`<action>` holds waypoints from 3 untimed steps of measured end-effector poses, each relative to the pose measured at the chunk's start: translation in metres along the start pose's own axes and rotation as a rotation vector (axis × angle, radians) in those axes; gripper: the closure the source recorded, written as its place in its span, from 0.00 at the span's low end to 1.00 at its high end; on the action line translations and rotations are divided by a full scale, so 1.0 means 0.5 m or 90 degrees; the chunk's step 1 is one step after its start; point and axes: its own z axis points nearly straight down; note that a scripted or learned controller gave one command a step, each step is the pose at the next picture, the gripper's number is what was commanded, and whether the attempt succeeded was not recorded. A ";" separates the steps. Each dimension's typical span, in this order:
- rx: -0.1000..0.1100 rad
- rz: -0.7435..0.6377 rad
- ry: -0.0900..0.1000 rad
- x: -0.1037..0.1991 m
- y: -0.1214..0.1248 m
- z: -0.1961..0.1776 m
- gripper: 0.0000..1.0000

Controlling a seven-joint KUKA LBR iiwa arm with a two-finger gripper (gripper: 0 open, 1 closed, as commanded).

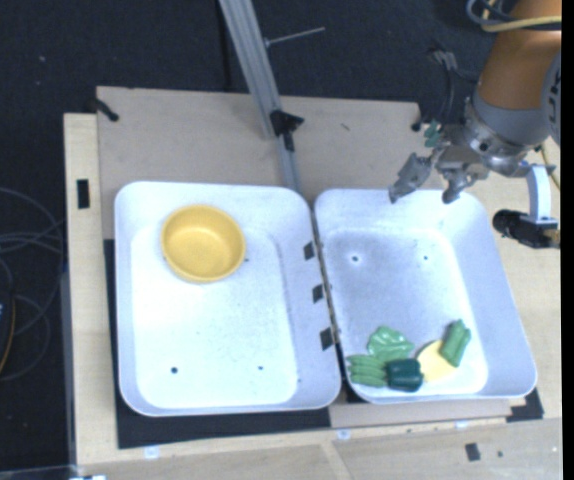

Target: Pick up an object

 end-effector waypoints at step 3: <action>0.004 0.000 0.000 -0.012 0.003 0.338 0.00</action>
